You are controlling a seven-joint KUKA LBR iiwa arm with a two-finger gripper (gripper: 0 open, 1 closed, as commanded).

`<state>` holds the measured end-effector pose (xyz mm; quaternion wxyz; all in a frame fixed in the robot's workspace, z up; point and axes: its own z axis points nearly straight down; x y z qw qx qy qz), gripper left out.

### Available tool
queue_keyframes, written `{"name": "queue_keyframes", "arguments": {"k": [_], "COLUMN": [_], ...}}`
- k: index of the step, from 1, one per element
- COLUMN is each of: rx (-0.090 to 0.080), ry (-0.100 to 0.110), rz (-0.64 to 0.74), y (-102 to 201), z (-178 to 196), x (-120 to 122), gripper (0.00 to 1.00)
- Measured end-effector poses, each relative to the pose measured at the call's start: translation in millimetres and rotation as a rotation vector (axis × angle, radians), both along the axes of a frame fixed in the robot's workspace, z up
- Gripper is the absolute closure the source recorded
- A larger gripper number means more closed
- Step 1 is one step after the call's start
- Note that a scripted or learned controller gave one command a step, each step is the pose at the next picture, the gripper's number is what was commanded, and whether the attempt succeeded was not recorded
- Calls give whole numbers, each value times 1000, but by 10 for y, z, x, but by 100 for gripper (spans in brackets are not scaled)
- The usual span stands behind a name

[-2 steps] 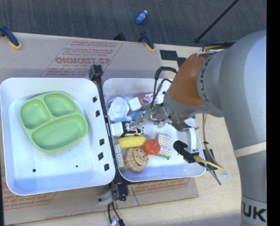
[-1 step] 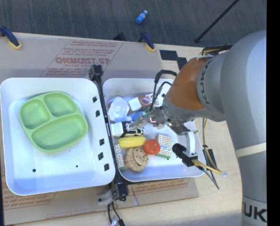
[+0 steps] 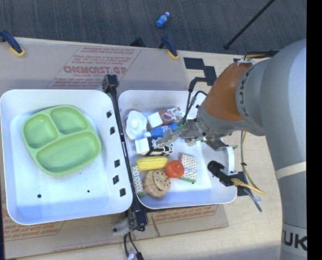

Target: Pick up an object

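The right bin (image 3: 220,196) holds a heap of small objects: a white cup-like piece (image 3: 135,124), a brown packet (image 3: 171,115), a blue item (image 3: 155,129), a white block (image 3: 142,145), a yellow corn cob (image 3: 152,163), a red tomato (image 3: 174,169), a brown cookie (image 3: 156,182) and a checkered packet (image 3: 190,167). My gripper (image 3: 184,129) reaches in from the right and sits low over the heap's middle, beside the blue item and a black-and-white toy (image 3: 164,143). The wrist hides what lies under it.
The left bin (image 3: 20,199) holds a green divided plate (image 3: 60,140). A black divider with clips (image 3: 115,140) runs between the bins. Blue clamps (image 3: 170,46) hold the cardboard at the back edge. The arm's grey body (image 3: 280,107) covers the right bin's right side.
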<state>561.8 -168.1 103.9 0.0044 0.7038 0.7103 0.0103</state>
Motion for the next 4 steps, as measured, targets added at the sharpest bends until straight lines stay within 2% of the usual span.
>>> {"name": "queue_keyframes", "arguments": {"k": [1, 2, 3, 4], "rx": [-12, -8, -8, -9], "ry": [19, 24, 24, 18], "rz": [-5, -2, 2, -2], "y": [247, 473, 476, 782], "z": [-13, -118, -15, 1224], "x": [688, 672, 675, 957], "gripper": [0, 0, 100, 100]}}
